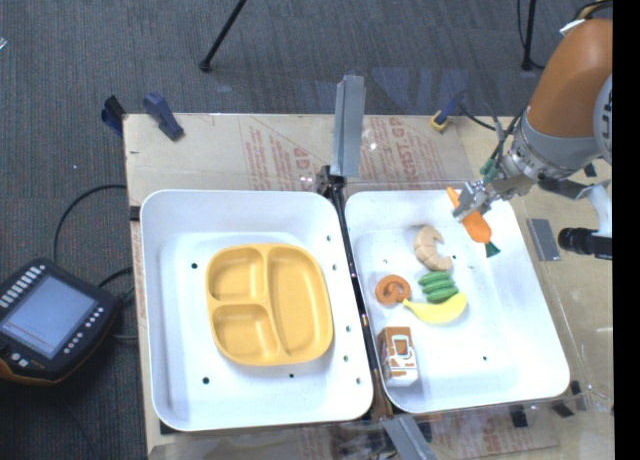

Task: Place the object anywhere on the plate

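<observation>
Reading left to right, you see the yellow plate (269, 304) in the left bin (160, 248); in the right bin (520, 348) lie toy foods; at right, the gripper (476, 204) jaws clasp an orange carrot (479, 225) above that bin.

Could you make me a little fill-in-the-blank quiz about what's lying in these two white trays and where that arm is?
1. The yellow plate lies in the ___ bin and has three compartments.
2. The banana lies just below the ___ bean pods.
3. The gripper is over the right bin, at an orange toy ___ with a green top.
4. The small carton lies near the right bin's ___ edge.

Missing words: left; green; carrot; left
</observation>
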Tool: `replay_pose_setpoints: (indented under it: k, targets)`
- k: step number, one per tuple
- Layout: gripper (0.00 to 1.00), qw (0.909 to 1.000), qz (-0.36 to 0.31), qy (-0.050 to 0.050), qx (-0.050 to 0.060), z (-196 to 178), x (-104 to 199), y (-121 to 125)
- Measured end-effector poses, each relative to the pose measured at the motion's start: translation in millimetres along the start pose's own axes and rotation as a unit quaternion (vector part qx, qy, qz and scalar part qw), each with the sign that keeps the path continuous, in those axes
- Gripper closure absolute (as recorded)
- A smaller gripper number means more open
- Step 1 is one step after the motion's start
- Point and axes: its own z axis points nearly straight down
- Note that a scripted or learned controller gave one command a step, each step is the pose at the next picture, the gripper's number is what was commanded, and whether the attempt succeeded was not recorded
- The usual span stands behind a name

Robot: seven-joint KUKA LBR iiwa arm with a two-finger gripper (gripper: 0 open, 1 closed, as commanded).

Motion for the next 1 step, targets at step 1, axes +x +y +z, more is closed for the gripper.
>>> replay_pose_setpoints:
  k: [1]
  targets:
    - [0.0,1.0,0.0,0.0,0.0,0.0,-0.1,0.0]
